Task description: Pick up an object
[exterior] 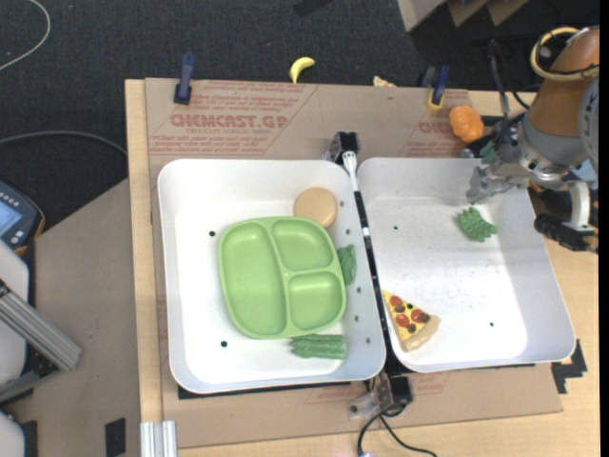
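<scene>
My gripper (483,185) hangs over the far right part of the right bin (539,348), on the grey arm that comes in from the right. Just below it in the view, a small leafy green toy (475,224) lies on the bin floor, apart from the gripper. A toy pizza slice (411,319) rests near that bin's front left corner. In the left bin (179,255) lie a green divided plate (283,276), a tan round piece (316,207) behind it, a green vegetable piece (318,347) in front of it and another green piece (346,263) at its right edge.
An orange toy (465,123) sits on the cardboard behind the right bin, close to the arm. A yellow banana (302,67) lies at the bench's far edge. Blue clamps (184,78) hold the cardboard. A black bar (358,208) runs between the bins.
</scene>
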### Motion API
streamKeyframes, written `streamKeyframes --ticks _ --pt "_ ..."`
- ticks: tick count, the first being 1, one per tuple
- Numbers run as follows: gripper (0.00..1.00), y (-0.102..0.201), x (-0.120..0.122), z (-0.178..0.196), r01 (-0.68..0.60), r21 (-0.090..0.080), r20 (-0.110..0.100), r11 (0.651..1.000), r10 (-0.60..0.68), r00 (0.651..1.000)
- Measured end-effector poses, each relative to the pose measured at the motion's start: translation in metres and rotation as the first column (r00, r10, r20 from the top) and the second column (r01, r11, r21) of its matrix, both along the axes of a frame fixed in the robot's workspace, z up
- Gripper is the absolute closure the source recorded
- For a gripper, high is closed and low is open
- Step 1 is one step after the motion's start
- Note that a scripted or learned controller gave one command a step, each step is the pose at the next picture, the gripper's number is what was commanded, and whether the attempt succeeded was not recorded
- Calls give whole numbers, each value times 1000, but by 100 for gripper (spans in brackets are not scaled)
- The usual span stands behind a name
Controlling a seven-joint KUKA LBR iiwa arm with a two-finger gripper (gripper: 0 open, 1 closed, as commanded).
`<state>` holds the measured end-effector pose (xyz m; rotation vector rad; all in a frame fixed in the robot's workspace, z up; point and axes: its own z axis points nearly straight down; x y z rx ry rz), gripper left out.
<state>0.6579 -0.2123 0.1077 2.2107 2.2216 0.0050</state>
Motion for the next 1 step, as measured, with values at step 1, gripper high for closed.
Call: streamKeyframes --ticks 1 --pt "100 0 1 11 -1 -2 3 1000 1 1000"
